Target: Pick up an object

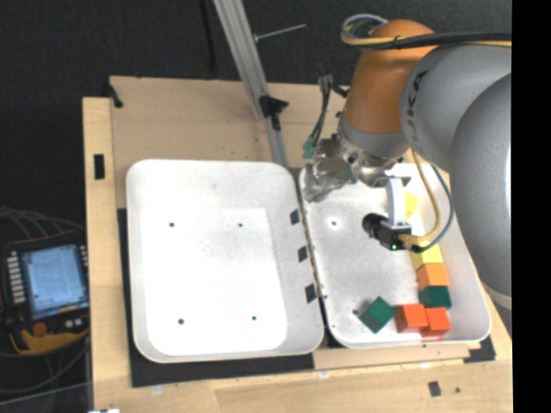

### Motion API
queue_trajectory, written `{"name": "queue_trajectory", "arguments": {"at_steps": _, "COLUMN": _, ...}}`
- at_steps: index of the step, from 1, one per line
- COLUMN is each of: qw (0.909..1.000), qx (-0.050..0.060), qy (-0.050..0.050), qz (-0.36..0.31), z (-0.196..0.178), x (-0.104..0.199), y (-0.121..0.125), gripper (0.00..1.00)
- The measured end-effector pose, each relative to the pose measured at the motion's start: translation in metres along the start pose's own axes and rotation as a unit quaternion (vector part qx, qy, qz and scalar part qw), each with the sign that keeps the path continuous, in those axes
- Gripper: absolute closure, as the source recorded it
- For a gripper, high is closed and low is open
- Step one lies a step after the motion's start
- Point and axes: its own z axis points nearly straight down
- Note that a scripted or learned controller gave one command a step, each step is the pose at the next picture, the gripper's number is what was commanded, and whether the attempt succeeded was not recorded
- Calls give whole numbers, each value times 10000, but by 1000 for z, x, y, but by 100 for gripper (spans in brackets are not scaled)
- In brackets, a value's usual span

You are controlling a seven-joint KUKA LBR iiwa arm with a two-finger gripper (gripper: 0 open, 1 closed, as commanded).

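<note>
My gripper (317,179) hangs low over the far left corner of the right bin (344,269), close to the wall it shares with the left bin. Nothing shows in its grasp. Several small blocks lie along the right bin's near and right sides. A green block (375,314) sits tilted near the front. Beside it are a red-orange block (411,317) and an orange one (437,320). Behind them stand a dark green block (436,296), an orange block (433,275) and a yellow block (429,255). The arm hides part of the bin's far right.
The left bin (142,256) lies to the left of the gripper. A slanted metal pole (245,54) rises behind the bins. A handheld control pendant (47,282) sits off the bench at far left. Cables and a black camera unit (383,229) hang from the wrist.
</note>
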Motion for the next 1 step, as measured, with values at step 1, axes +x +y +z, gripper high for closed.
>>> {"name": "queue_trajectory", "arguments": {"at_steps": 1, "qw": 10000, "qx": 5, "qy": 0, "qz": 0, "z": -14, "x": 51, "y": 7, "gripper": 100}}
